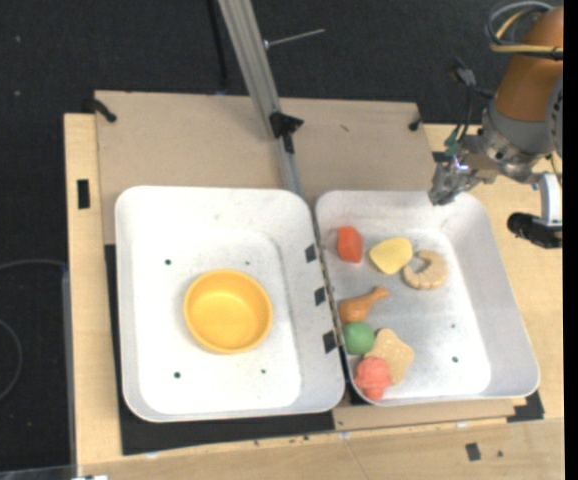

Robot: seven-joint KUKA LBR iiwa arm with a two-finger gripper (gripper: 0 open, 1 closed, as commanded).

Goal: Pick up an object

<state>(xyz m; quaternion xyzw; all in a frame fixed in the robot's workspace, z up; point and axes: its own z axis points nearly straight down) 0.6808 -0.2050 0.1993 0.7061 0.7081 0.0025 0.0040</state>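
The toy foods in my right bin (pixel 489 268) all look light, hard and slick, so I judge a grip across a narrow waist safest. The yellow piece (pixel 391 255) lies nearest my gripper (pixel 447 188), just beside a tan ring (pixel 429 270); I would pinch its short axis. Further down lie an orange-red piece (pixel 349 244), a drumstick (pixel 361 304), a green ball (pixel 359 338), a tan biscuit (pixel 395 353) and a pink ball (pixel 372 374), bunched close. The left bin (pixel 149 228) holds 1 yellow bowl (pixel 228 311). My gripper hangs over the right bin's top-right corner, holding nothing; whether it is released or clenched I cannot tell.
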